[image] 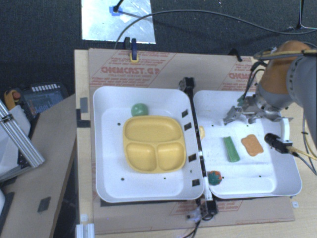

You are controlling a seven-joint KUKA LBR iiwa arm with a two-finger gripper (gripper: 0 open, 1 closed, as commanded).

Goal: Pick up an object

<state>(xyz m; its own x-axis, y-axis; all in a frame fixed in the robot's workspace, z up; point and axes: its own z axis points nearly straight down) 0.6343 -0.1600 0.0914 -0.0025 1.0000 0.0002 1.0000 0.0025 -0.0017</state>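
Hovering my gripper [237, 114] over the right bin [257, 185], upper part; whether it is parted or closed, I cannot tell. Green block [231, 149] lies below it, apart; orange piece [252, 145] just beside that. Cardboard sheet [148, 66] under the bins reads "CHEMCAST".

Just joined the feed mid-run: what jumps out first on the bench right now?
The big yellow divided tray dominates the left bin, with a small green ball just behind it. In the right bin, the grey arm's hand hovers near the back, while a green stick and an orange piece lie side by side nearer the front.
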